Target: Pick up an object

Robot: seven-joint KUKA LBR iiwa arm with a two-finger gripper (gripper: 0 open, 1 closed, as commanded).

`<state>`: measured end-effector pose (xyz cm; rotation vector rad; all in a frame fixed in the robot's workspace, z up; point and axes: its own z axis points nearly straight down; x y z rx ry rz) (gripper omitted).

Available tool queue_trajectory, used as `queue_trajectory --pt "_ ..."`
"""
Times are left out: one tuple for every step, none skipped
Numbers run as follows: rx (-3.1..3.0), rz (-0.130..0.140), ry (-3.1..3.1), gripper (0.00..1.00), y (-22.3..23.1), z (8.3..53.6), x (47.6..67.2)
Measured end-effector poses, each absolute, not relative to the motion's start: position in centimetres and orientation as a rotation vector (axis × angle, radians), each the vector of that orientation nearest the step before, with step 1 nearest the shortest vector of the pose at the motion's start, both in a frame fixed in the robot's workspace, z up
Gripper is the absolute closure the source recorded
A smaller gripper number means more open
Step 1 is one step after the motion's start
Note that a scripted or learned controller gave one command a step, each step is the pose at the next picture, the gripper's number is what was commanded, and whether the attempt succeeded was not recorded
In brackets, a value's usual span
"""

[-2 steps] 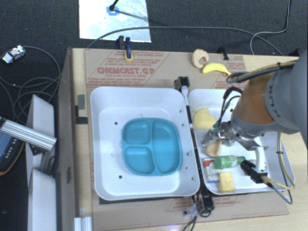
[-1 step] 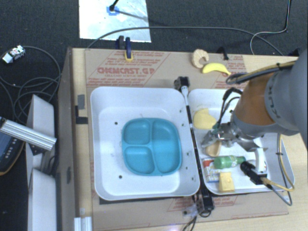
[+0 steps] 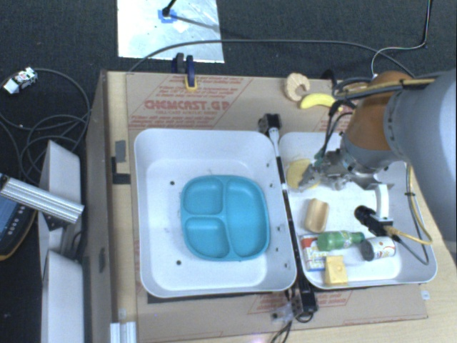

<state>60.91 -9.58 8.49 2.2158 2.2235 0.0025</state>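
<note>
My gripper (image 3: 311, 179) hangs low over the upper left part of the right bin (image 3: 418, 271). It is right beside a pale yellow object (image 3: 295, 170), touching or nearly touching its right edge. Below it in the same bin lie a tan bread-like piece (image 3: 316, 214), a green bottle (image 3: 340, 240) on its side, a small white and red can (image 3: 379, 249), a yellow block (image 3: 334, 270) and a red and white packet (image 3: 308, 251).
The left bin (image 3: 153, 191) holds a blue divided plate (image 3: 224, 216). A banana (image 3: 317, 101) and a tan ring-shaped piece (image 3: 296, 86) lie on the bench behind the right bin. The arm (image 3: 421, 127) covers that bin's upper right.
</note>
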Motion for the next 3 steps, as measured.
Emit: queue_trajectory --pt "2.221 0.000 2.222 0.00 -11.6 8.4 53.6" --pt "2.220 0.001 2.223 0.00 -10.3 8.4 50.1" --pt "2.217 0.002 2.223 0.00 -11.3 8.5 53.7"
